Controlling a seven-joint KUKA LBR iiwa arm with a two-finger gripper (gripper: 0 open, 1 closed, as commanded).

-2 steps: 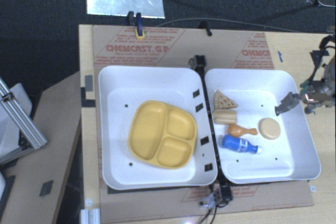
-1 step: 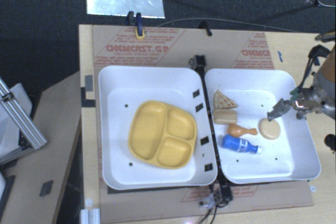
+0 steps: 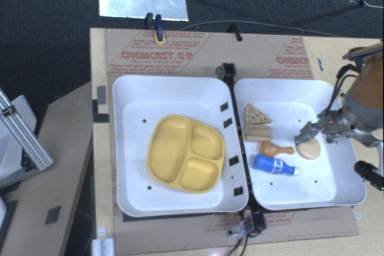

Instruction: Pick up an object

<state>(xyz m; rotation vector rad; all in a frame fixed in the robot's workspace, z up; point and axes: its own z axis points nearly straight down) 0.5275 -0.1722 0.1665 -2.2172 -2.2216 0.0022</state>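
While the metal two-finger gripper (image 3: 312, 130) hangs low inside the right-hand shallow white bin (image 3: 344, 192), its jaws are seen spread apart, and nothing is held between them. Just below the fingertips, touching or nearly so, a round flat tan disc (image 3: 309, 150) is found. Left of that disc, an orange toy drumstick (image 3: 276, 148) is laid, with a blue plastic bottle (image 3: 275, 165) below it and a tan wedge-shaped piece (image 3: 257, 114) farther up. Well left of the disc, a yellow divided plastic tray (image 3: 185, 153) is set in the left-hand white bin (image 3: 135, 99).
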